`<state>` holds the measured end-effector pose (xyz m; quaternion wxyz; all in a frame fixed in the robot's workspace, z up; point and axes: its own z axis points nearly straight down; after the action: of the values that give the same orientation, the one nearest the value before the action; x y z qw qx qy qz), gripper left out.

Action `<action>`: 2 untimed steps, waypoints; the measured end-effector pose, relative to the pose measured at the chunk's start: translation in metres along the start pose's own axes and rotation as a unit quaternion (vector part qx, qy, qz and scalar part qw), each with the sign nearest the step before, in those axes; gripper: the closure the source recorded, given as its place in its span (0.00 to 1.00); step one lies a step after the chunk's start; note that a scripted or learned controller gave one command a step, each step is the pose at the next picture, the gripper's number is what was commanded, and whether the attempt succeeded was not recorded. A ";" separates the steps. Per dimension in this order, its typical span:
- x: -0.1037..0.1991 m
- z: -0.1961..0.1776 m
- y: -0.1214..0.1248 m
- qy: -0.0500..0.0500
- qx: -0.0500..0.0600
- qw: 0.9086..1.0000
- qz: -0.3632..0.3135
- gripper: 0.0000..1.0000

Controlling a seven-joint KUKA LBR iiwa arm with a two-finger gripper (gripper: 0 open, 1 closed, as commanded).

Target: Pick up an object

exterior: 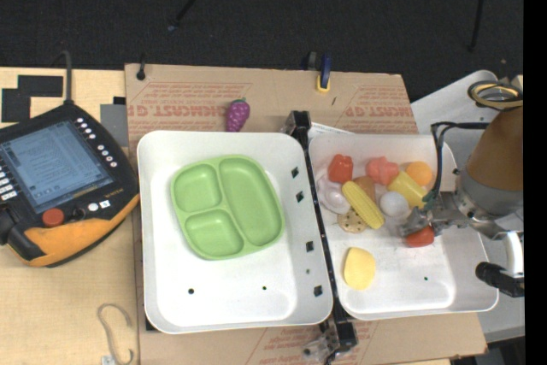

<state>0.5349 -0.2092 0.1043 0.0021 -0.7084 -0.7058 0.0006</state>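
Where claw (416,222) reaches, red object (420,238) beneath.

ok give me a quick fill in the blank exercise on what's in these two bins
1. The green divided tray lies in the ____ bin.
2. The green divided tray has ____ compartments.
3. The purple grapes lie on the ____, outside both bins.
4. The lone yellow lemon lies in the ____ bin.

Missing words: left; three; cardboard; right
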 end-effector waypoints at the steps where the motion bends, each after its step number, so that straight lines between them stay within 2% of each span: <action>1: -0.003 -0.042 -0.001 -0.001 -0.002 1.000 0.000 1.00; 2: 0.002 -0.090 0.006 -0.001 -0.003 1.000 -0.002 1.00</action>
<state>0.5414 -0.2077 0.1940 -0.0012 -0.7069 -0.7073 -0.0007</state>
